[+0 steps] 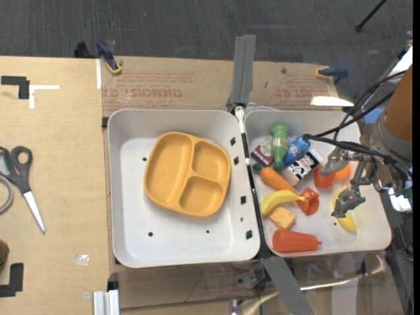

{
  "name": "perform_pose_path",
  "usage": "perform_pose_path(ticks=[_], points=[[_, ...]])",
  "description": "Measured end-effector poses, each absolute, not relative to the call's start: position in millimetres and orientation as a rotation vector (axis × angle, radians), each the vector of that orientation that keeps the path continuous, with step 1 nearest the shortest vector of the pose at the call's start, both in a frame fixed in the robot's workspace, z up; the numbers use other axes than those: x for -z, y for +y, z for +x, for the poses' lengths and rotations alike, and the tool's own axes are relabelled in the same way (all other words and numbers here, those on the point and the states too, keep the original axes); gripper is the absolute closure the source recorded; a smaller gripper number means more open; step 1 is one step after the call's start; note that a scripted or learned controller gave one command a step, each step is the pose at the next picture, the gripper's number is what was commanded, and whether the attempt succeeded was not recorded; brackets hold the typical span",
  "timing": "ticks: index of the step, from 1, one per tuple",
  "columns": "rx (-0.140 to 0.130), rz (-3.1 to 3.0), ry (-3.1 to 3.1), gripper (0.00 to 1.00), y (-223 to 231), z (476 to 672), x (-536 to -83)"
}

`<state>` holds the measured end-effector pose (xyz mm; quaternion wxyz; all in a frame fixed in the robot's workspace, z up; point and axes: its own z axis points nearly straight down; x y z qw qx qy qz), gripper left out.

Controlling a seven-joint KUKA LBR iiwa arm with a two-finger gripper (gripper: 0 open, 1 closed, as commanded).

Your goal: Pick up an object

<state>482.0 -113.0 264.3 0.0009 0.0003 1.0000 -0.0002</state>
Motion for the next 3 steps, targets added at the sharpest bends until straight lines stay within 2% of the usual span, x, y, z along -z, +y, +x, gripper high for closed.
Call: perform_pose_path(ticks=[1,2,3], points=[[0.000,0.404,3.092,0.00,-130.7,492.0,-100.4],[0.002,0.757,3.046,0.00,-124.5,596.1,-92.9],[0.004,1.025,2.982,0.00,-144.3,624.0,-90.7]])
